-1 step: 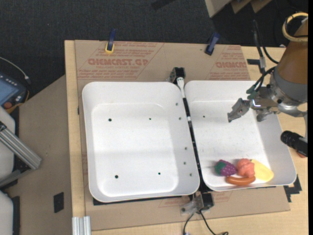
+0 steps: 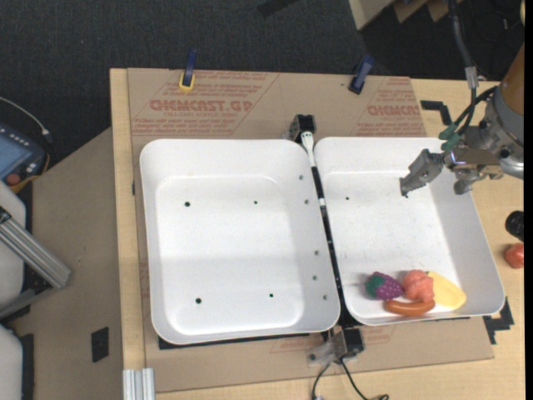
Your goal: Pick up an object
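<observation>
A cluster of toy food lies in the front right corner of the right bin (image 2: 366, 223): a purple bunch of grapes (image 2: 385, 286), an orange-red piece (image 2: 419, 283), a yellow piece (image 2: 450, 293) and a long orange-red piece (image 2: 409, 307) in front of them. My gripper (image 2: 438, 182) hangs over the back right part of that bin, well behind the food. It is open, its two dark fingers (image 2: 415, 178) spread wide with nothing between them.
The left bin (image 2: 158, 223) sits beside the right one on a cardboard sheet (image 2: 250, 98), held at the back by two blue clamps (image 2: 190, 67). A small red object (image 2: 514, 256) lies on the bench right of the bins.
</observation>
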Controlling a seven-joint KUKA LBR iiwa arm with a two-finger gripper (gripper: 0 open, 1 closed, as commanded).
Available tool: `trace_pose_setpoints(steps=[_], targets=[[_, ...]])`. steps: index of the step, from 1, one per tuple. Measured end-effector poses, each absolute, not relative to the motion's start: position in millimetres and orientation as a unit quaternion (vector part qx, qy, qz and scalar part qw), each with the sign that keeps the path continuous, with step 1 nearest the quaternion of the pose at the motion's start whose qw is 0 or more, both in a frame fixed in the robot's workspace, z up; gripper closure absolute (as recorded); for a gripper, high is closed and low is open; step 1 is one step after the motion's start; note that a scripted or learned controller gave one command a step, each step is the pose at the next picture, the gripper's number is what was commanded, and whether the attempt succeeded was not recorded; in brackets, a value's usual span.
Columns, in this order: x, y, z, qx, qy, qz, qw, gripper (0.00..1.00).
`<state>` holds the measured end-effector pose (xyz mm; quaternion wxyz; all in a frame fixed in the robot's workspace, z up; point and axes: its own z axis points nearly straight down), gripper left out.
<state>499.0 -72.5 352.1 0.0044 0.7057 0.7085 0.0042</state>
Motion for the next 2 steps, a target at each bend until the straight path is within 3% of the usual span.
trace_pose_setpoints(steps=[1,2], targets=[[479.9,-39,452,0.706,0.708,0.0053,0.005,0.00],[479.9,-6,541,0.706,0.709,0.0050,0.005,0.00]])
